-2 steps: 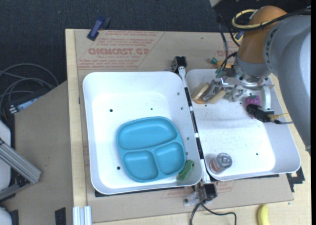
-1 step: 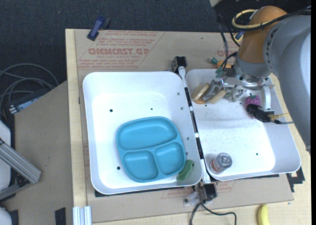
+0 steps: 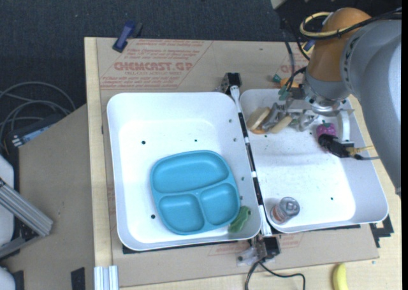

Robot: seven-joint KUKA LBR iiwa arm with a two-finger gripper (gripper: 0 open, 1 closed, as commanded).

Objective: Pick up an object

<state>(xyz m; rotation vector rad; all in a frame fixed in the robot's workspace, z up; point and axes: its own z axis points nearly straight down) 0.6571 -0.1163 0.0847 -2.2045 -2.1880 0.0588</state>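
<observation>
the gripper (image 3: 275, 118) is reaching into the far corner of the right bin (image 3: 357, 203), its fingers closing around a tan wooden piece (image 3: 260, 120). the arm (image 3: 357, 46) is partly hiding a purple thing (image 3: 327, 130) beside it.

Single fixed camera above my bench (image 3: 153, 59), looking down at a slant from moderate distance. Both white bins (image 3: 127, 155) fill the centre of the frame; dark floor crosses the top, and my arm (image 3: 357, 46) enters at upper right.
</observation>
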